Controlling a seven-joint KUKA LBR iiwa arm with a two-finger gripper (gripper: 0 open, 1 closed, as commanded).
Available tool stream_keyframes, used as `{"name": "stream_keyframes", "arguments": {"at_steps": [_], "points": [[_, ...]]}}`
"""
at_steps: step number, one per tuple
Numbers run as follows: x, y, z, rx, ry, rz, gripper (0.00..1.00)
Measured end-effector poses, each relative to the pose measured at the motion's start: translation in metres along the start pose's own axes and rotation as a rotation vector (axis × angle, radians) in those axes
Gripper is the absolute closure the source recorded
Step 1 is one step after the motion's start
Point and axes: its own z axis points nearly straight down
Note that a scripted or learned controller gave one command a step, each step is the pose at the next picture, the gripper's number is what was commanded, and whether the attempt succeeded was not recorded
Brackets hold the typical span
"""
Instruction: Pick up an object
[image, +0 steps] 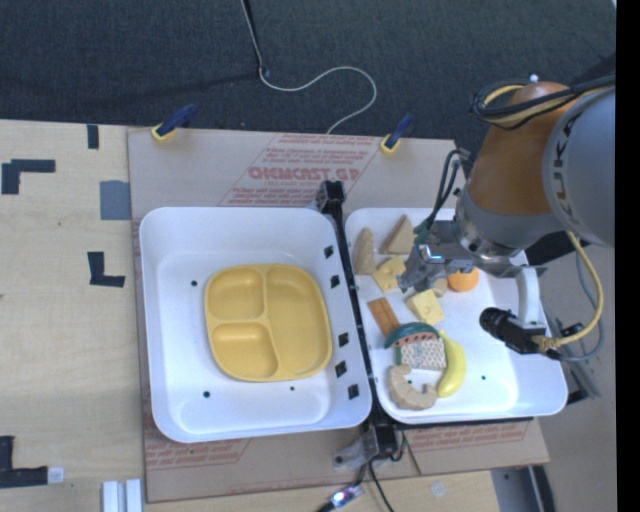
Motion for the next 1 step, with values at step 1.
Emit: {"name": "stream_keyframes", "arguments": {"at_steps": [1], "points": [[0.0028, -0.0039, 0.0102, 0.002, -0.001, 0.002, 1.0]]}}
